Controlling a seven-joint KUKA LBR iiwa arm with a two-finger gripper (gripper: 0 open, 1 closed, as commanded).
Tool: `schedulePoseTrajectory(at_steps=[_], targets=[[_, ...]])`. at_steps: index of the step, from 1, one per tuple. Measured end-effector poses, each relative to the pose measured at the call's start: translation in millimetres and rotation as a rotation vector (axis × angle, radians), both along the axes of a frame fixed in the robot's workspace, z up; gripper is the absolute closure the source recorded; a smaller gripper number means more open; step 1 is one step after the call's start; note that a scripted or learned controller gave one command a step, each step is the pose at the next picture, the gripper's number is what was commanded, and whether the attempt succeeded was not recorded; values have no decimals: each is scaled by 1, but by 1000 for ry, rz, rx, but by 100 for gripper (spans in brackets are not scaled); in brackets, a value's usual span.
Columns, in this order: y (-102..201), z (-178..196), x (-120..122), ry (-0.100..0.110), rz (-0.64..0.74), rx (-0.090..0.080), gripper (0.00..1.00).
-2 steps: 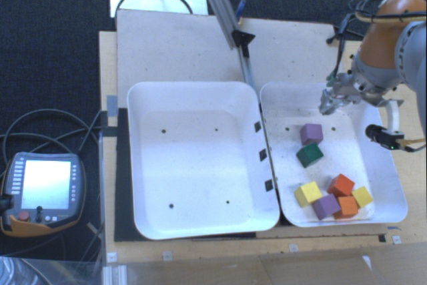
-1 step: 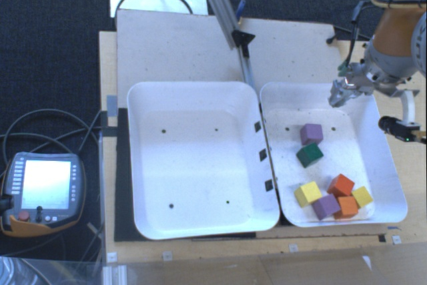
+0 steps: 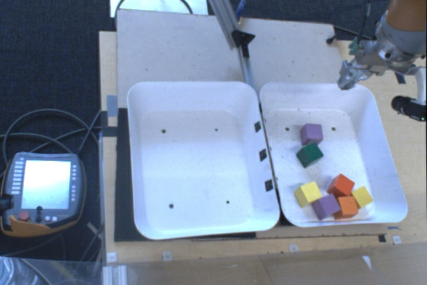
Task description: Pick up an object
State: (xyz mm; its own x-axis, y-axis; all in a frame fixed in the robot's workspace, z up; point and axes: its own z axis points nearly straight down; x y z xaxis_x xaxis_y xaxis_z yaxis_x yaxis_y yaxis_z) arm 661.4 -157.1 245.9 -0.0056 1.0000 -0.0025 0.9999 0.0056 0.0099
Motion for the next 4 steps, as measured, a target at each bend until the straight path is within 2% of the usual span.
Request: schedulePoseTrajectory(at_steps=[1,4], targets=[[0,5,1,5,-1,1,100],[126,-3,-50,11,3,4,100]])
